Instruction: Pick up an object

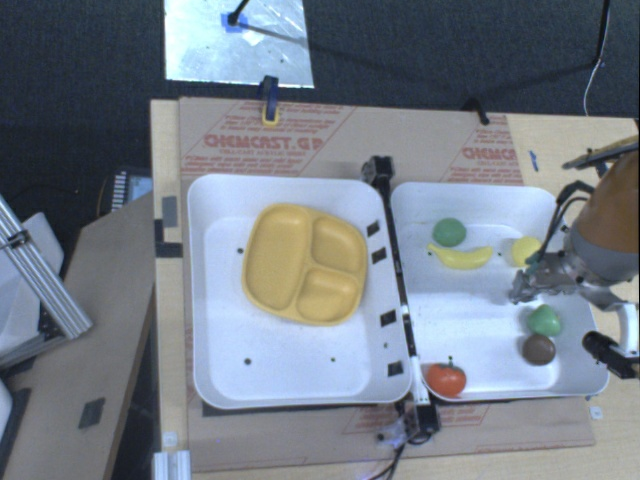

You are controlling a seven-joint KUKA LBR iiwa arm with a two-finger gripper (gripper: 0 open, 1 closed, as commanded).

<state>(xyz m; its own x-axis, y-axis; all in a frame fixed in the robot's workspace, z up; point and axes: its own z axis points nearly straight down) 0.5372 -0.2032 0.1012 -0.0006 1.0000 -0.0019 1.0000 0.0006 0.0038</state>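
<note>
The right bin (470,318) holds several toy foods. A green ball (449,232) and a yellow banana (462,257) lie at its back, and a yellow lemon (524,250) sits to their right. A green piece (545,320) and a brown piece (539,349) lie near the right wall. A red tomato (446,378) rests in the front left corner. My gripper (523,290) hangs low over the bin floor between the lemon and the green piece, just left of and above the green piece. Nothing shows in its grasp.
The left bin (215,368) holds a yellow divided plate (303,263). A black-clipped divider (395,268) runs between the bins. The grey and orange arm (610,228) crosses the right bin's right wall. A black part (610,353) juts over the right rim.
</note>
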